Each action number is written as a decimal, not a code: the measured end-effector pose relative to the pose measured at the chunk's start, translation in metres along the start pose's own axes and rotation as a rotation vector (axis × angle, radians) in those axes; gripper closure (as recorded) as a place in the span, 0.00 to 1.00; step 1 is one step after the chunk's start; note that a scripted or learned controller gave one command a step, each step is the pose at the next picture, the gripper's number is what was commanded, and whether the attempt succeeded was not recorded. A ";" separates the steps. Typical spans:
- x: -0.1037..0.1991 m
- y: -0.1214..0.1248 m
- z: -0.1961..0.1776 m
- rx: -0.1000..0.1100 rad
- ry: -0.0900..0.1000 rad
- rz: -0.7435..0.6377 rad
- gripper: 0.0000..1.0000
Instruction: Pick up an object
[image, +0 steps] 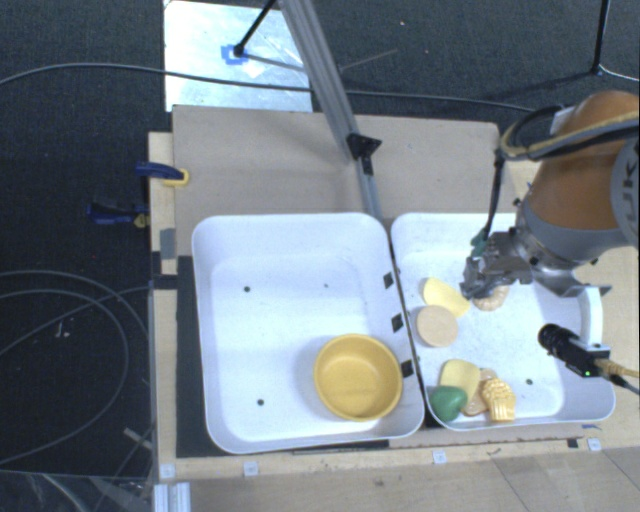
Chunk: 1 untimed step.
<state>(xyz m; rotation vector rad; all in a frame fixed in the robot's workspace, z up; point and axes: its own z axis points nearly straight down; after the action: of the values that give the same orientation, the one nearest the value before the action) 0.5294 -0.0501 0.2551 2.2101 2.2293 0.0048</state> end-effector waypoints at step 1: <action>0.043 0.036 0.001 -0.001 0.001 -0.002 1.00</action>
<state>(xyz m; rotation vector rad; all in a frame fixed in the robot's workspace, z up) 0.5653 -0.0071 0.2546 2.2083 2.2313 0.0065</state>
